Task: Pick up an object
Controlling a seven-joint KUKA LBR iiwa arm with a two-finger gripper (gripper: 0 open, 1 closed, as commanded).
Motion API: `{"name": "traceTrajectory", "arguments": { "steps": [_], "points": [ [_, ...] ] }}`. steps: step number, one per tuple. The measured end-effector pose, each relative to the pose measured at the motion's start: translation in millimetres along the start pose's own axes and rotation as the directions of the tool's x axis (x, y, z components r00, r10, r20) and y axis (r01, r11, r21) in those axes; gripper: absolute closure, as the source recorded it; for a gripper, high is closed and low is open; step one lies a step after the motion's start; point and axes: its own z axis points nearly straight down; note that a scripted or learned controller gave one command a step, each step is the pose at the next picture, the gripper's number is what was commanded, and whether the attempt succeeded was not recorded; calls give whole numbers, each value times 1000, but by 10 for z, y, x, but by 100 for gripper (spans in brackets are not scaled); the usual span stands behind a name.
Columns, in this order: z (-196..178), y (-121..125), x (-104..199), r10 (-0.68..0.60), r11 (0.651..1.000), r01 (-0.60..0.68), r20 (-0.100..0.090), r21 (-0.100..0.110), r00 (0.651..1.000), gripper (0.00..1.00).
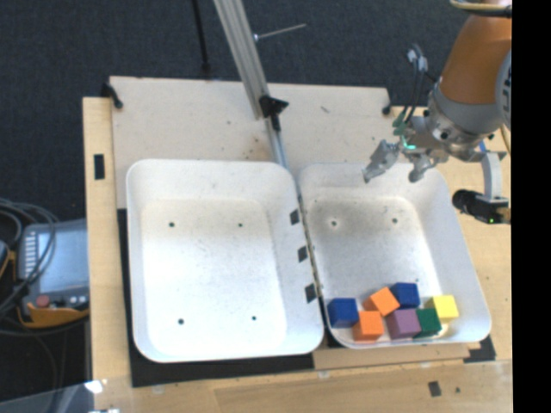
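The blocks sit bunched in the lower right corner of the right bin [430, 196], which fills the right half of the worktop [189, 119]; there are seven of them, touching or nearly so. A blue block [343, 311] lies at the left end of the cluster; just right of it an orange block [370, 324] sits by the bin's near rim, with a second orange block [384, 300] tilted just above it; a purple block [402, 323] rests in the middle of the near row, a green block [428, 321] beside it, a second blue block [405, 294] behind them, and a yellow block [445, 307] at the right end, close to the bin's wall. The rest of that bin's floor is bare and speckled grey.

The claw [398, 165] hangs over the far rim of the right bin, in the upper right of the frame, well apart from the cluster; its two fingers are spread, with nothing between them. Above it rises the grey wrist and the orange band of the arm [478, 58].

The left bin [146, 196] lies beside the right one, their rims touching along the middle; small dark clips mark that seam. A slanted metal rail [241, 41] runs from the top of the frame down to the seam's far end. At the left edge, off the worktop, sits a grey control pendant [47, 261] with cables.
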Motion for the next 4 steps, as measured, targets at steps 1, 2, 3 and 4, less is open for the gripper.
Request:
{"name": "traceTrajectory", "arguments": {
  "steps": [1,2,3,4],
  "points": [
    [615,-56,-40,4,1000,-4,1,5,1000,0],
    [1162,32,-71,7,1000,-7,1,5,1000,0],
    [1682,26,-83,7,1000,-7,1,3,1000,0],
    [1535,46,-92,12,1000,-12,1,-4,1000,100]
  ]
}}
